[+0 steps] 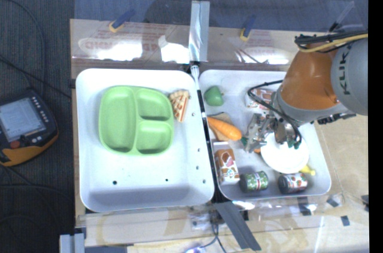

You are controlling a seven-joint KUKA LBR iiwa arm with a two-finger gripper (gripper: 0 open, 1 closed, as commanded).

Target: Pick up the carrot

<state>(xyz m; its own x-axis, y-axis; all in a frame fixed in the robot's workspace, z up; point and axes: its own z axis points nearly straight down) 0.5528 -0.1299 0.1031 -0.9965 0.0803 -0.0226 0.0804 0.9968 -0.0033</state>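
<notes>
Just right of centre frame: tapered orange carrot, lying loose in the right-hand white bin. Immediately right, metal two-finger hand, seemingly poised for a grasp; open or closed, impossible to tell. Left: green divided plate.

The carrot was orange and tapered, lying flat on the floor of the right-hand bin, close against its nine o'clock wall. Its long axis ran roughly from ten o'clock to four o'clock, the thicker end seemingly toward four o'clock, though the blur made that hard to judge. It looked whole and unbroken.
</notes>
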